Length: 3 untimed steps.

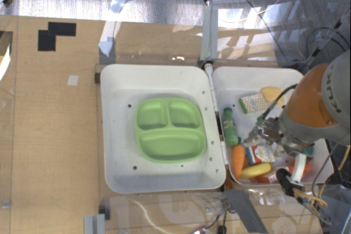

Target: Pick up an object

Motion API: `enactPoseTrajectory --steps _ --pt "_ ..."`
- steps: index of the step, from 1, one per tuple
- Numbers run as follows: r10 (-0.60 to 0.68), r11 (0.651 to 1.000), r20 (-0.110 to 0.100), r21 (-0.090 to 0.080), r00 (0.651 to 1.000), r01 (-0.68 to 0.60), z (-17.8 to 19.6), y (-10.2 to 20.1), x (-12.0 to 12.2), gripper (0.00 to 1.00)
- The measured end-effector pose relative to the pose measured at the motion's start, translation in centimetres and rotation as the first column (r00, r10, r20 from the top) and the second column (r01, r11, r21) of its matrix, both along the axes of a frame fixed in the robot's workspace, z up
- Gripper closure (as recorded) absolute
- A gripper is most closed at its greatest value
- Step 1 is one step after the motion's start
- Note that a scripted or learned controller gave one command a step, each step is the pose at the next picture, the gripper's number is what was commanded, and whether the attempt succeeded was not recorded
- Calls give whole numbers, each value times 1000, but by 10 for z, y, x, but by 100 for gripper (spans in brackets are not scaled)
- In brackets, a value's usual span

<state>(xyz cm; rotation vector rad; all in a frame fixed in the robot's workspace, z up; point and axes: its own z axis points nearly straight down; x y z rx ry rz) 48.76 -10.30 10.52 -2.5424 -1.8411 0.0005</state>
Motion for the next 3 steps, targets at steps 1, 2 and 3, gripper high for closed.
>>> enactPoseTrajectory --steps 1,2,3 --pt "-24 1000 12 -4 1000 24 -16 7 3 0" --pt "55 998 18 -9 998 -55 -16 7 4 0" --pt "73 997 18 0 997 -73 -16 -17 6 0"
